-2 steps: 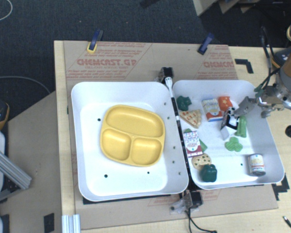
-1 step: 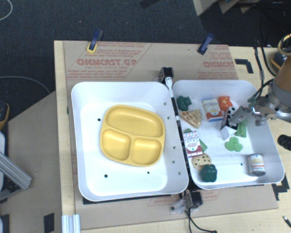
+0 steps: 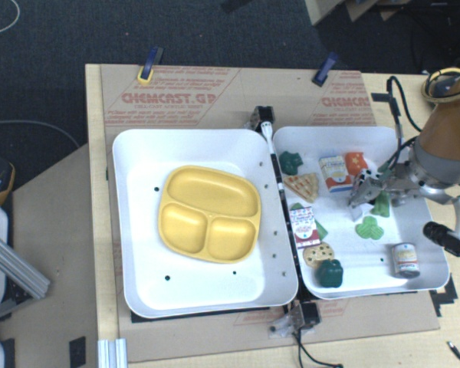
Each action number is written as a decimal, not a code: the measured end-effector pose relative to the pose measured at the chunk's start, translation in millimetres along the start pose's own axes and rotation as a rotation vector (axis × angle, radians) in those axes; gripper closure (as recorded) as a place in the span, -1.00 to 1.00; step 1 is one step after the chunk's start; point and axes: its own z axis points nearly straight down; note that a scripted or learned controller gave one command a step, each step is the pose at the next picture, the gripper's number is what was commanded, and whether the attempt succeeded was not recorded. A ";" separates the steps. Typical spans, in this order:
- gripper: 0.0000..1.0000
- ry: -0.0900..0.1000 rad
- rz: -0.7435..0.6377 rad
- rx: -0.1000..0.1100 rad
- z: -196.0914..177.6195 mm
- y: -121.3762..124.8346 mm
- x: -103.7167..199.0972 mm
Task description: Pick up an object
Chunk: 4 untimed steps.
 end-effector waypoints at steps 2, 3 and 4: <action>1.00 -0.004 0.001 -0.008 7.8 1.5 -1.0; 1.00 -0.006 0.001 -0.013 -36.1 3.3 -5.0; 1.00 -0.006 -0.001 -0.016 -98.6 6.7 1.1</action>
